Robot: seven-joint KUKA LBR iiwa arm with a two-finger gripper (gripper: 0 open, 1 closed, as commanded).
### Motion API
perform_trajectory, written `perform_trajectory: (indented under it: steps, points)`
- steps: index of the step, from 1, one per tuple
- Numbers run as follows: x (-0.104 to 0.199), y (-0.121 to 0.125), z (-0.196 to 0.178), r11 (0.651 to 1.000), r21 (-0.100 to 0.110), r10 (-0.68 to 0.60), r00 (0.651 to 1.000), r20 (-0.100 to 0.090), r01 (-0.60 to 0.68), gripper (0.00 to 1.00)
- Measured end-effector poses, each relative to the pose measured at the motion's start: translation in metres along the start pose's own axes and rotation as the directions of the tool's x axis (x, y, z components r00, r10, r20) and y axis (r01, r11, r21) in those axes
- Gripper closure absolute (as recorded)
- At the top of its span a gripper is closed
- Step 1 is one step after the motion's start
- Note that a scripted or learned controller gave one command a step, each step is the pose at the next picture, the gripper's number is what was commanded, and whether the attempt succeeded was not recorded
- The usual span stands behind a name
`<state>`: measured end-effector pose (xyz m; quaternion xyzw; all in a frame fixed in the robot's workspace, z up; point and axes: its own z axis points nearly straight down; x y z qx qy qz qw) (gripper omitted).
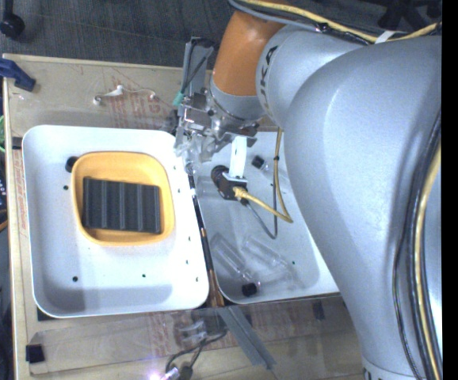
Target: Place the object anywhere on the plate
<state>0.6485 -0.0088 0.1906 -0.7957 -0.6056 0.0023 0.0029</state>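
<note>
A yellow plate (122,167) with rounded corners lies in the left white bin (110,287). A dark grey ribbed object (123,206) rests flat on the plate and covers most of its middle. My gripper (195,142) hangs over the divide between the two bins, at the far edge of the right bin (308,271), just right of the plate's far right corner. It is apart from the ribbed object. The grey arm with its orange band (241,46) covers most of the right bin.
A clear plastic item (249,258) lies in the near part of the right bin, with a small black piece (249,289) beside it. A yellow cable (265,206) droops from the wrist. The wooden bench (94,81) surrounds the bins.
</note>
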Motion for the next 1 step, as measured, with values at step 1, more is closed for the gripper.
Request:
perform_trajectory:
  steps: [1]
  points:
    - [-0.0006, 0.0002, -0.0001, 1.000, 0.000, 0.001, 1.000, 0.000, -0.001, 0.00]
